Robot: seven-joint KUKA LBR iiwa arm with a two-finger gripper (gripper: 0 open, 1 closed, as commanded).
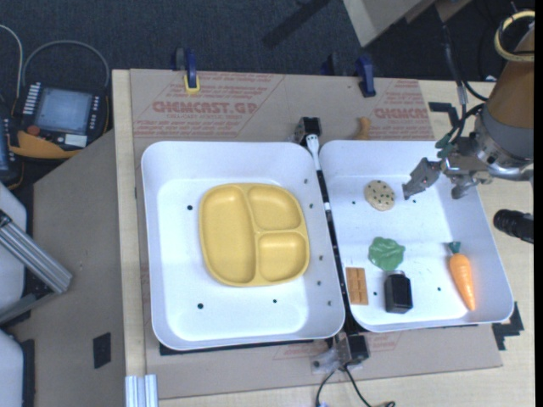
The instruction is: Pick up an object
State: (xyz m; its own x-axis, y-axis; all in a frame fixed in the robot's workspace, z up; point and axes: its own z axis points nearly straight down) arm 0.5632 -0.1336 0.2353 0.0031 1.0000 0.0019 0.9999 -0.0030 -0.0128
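A cardboard-covered bench [254,100] stands on dark floor and bears two white bins side by side. Nearest the camera, along the front of the right bin [424,316], lie a brown wafer [357,285], a black block [398,292] just beside it, and a carrot [461,279] toward the right wall with its green top pointing away. A green leafy piece [386,253] sits just behind the black block. The left bin [170,253] holds a yellow tray [253,232] with three compartments. Farther back in the right bin is a speckled cookie [380,195]. The gripper [441,181] hangs over the bin's far right part, just right of the cookie, its fingers spread wide with nothing between them. Behind the bins, blue clamps [192,68] grip the bench's far edge.
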